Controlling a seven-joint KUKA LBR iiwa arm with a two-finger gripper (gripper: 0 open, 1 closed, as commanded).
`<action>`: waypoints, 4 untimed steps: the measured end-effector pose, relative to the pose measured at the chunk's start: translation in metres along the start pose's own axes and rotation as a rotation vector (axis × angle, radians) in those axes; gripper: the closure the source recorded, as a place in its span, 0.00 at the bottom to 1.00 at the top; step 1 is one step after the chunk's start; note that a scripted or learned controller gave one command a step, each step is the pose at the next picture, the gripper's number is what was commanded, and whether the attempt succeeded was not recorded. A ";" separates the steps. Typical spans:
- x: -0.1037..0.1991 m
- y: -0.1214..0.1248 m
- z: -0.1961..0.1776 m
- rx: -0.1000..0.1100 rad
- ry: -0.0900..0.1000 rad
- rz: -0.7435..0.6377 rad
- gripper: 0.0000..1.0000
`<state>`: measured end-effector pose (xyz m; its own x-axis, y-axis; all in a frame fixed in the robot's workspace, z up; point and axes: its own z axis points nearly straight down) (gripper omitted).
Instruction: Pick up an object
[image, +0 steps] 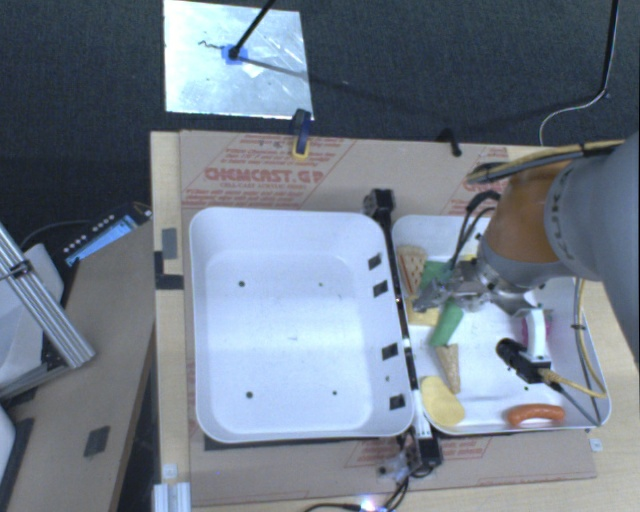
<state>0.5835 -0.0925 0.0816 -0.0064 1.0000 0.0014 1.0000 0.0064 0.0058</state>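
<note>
My gripper (437, 296) is low in the right bin (573, 423), near its left wall, with the grey arm reaching in from the right. Just under it lies a green cucumber-like piece (447, 323), tilted, and it looks to be touching or very close. A second green piece (435, 271) and a tan waffle-like piece (410, 267) lie just behind the gripper. In front are a tan cone (451, 367), a yellow rounded piece (443, 403) and an orange sausage (535, 413). The arm hides the bin's back right part.
The left bin (215, 232) stands beside the right one, with black clips (386, 290) along the shared wall. A pink and white item (531, 327) lies at the right bin's right side, by the wrist. Both bins rest on a cardboard sheet (262, 172).
</note>
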 end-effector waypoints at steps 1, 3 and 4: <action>-0.005 0.001 -0.017 -0.005 -0.004 0.004 1.00; -0.026 0.029 -0.338 -0.015 -0.006 0.000 1.00; -0.020 -0.025 -0.289 0.009 -0.001 0.007 1.00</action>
<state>0.5573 -0.1132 0.3709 0.0003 1.0000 0.0003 1.0000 -0.0003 -0.0035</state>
